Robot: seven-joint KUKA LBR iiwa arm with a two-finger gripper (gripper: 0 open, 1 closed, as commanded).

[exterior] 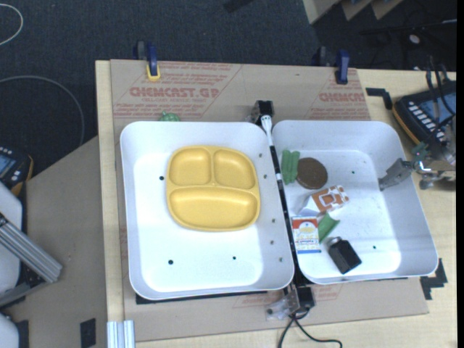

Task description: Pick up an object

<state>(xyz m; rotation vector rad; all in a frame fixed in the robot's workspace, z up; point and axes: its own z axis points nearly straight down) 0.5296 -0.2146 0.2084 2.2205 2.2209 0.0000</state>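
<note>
The left bin [138,194] holds 1 yellow plate [213,188] with 3 compartments, lying flat toward the far side. In the right bin [406,216], every object sits in its left half: a green item [290,166] near the dividing edge, a brown disc [312,172] just right of it, an orange-and-white piece [331,199] nearer, then a small carton [306,233] with a green wedge [328,225] against it, and a black block [344,255] nearest of all. The gripper [397,172] hangs over the right bin's right wall, well apart from all the objects; whether its pincer is spread or pressed together cannot be told, and nothing is seen in it.
</note>
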